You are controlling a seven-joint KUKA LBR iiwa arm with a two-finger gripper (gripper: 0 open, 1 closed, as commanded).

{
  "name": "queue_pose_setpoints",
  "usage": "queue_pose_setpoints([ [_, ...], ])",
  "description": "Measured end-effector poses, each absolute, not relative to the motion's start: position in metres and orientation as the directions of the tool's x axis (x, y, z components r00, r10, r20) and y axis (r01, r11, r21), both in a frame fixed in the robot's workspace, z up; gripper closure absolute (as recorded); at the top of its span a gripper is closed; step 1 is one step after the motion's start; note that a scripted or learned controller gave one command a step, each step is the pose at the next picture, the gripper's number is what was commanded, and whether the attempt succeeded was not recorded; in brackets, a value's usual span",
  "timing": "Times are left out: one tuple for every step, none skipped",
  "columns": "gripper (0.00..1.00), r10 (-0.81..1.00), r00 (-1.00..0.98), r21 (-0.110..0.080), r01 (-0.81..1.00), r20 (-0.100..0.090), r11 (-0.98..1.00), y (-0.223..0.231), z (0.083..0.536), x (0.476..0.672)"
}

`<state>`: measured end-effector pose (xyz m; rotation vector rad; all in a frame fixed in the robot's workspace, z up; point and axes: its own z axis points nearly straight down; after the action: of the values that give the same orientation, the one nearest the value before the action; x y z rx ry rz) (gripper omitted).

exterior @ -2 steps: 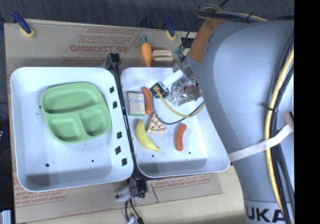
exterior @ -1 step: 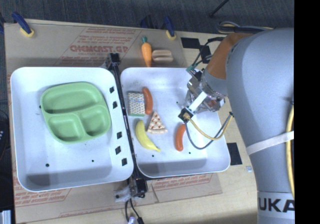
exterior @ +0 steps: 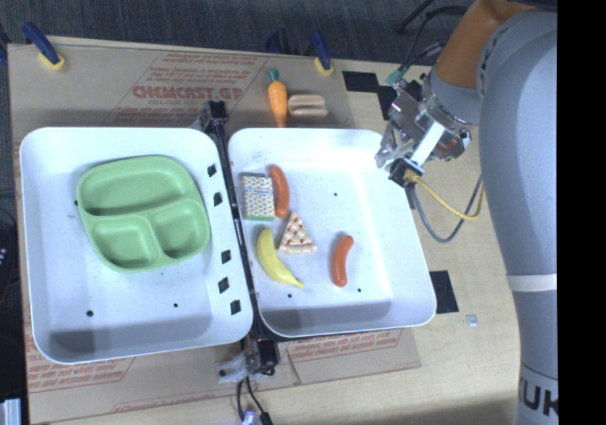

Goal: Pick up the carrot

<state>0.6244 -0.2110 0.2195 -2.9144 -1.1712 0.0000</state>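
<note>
The carrot [exterior: 276, 101], orange with a green top, lies on the cardboard just behind the right bin's [exterior: 379, 224] back rim, outside both bins. It points toward the bin and sits right beside a small hot dog bun [exterior: 307, 107]. My gripper [exterior: 390, 156] hangs over the right bin's upper right edge, well to the right of the carrot and apart from it. Nothing is visibly held by it.
The right bin holds a checkered waffle [exterior: 258, 196], two sausages [exterior: 279, 189] [exterior: 341, 259], a pizza slice [exterior: 295, 234] and a banana [exterior: 275, 257]. A green divided plate [exterior: 144, 212] lies in the left bin [exterior: 47, 300]. Blue clamps [exterior: 322, 54] stand along the bench's back edge.
</note>
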Motion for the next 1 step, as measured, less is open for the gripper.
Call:
queue_pose_setpoints([
  [1.0,0.748,0.663,-0.002,0.748,-0.001,-0.663,-0.1994,0.3201,0.5972],
])
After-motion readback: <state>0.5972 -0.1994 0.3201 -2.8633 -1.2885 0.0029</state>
